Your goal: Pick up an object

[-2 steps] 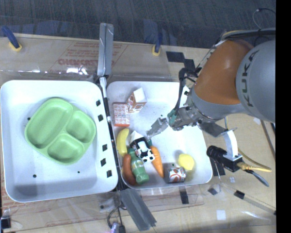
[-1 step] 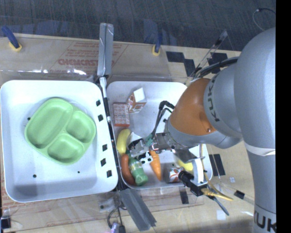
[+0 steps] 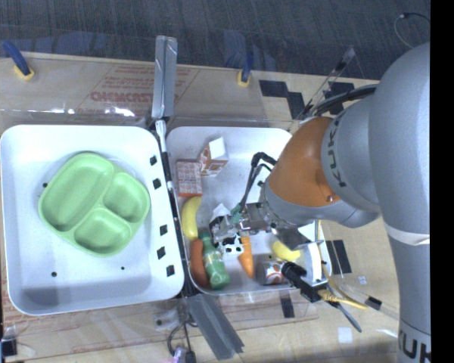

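Observation:
My gripper [image 3: 225,233] hangs low in the right bin [image 3: 183,141], over the pile of small items near the bin's front. Right around it lie a yellow banana [image 3: 190,217], a green and red toy vegetable [image 3: 213,269], an orange carrot [image 3: 246,261], a small can [image 3: 272,273] and a yellow piece [image 3: 285,252]. Further back in the same bin rest a small brown and white carton [image 3: 212,156] and a reddish packet [image 3: 188,178]. The arm's grey and orange body covers the bin's right half.
The left bin [image 3: 15,278] holds a green divided plate [image 3: 95,201]. A metal bar [image 3: 163,78] stands upright between the bins at the back. Clamps and cables lie along the bench's front right.

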### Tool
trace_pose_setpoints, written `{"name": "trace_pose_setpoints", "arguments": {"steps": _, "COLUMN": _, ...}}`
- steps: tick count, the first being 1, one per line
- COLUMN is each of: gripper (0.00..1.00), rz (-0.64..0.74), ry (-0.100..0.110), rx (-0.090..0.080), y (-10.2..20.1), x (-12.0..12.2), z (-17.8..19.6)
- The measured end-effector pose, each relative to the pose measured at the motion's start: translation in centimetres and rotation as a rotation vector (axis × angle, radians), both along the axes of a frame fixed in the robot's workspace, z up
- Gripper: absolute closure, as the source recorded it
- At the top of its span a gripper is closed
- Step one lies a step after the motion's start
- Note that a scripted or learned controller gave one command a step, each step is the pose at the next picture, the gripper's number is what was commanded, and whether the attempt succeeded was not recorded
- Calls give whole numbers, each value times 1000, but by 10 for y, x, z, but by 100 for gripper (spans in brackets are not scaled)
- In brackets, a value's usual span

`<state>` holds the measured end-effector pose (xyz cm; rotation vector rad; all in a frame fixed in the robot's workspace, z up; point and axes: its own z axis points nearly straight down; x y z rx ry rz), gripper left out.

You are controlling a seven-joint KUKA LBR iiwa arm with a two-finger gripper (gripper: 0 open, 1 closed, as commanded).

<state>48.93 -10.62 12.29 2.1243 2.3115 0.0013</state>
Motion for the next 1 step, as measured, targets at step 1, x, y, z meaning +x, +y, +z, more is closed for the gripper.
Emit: {"name": "trace_pose_setpoints", "arguments": {"steps": 1, "gripper": 100, "rz": -20, "ry": 4, "rx": 2, "y": 89, "x": -12, "z": 106}}
